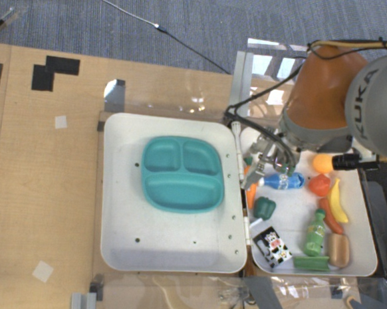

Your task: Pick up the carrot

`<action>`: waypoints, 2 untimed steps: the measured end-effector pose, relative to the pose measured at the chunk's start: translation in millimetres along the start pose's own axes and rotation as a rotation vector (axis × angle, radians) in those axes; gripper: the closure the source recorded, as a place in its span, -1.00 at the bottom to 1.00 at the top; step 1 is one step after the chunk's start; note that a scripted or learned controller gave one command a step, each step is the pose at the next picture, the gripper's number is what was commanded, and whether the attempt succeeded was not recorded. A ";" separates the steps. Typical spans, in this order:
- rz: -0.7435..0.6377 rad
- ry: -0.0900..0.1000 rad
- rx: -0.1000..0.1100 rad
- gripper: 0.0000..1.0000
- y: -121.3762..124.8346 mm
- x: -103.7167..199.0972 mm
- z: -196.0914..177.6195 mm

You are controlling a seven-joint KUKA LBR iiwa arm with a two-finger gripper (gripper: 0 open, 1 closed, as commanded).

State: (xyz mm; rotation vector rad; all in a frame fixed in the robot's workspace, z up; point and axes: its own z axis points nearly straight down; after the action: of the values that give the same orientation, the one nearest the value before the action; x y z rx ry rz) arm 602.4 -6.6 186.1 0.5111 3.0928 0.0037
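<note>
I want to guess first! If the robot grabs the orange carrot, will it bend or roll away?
The carrot looks like a hard moulded toy, so it would probably stay stiff. Its rounded, tapered shape suggests it could roll or slip between the fingers. It lies tight against the right bin's wall, beside the green pepper, so a nudge might wedge it there. The gripper hangs just above.

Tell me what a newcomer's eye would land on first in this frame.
The big grey KUKA arm with its orange band dominates the upper right, its gripper lowered over the right white bin. Next comes the teal divided plastic plate, alone in the middle of the left white bin. The right bin is crowded with small toy foods, among them a yellow banana and a slim orange carrot at its left wall.
</note>
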 end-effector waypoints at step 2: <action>0.000 0.000 0.000 -1.00 0.0 0.0 0.0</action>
State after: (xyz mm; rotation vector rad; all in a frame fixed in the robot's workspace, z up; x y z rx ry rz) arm 602.4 -6.6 186.1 0.5111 3.0928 0.0037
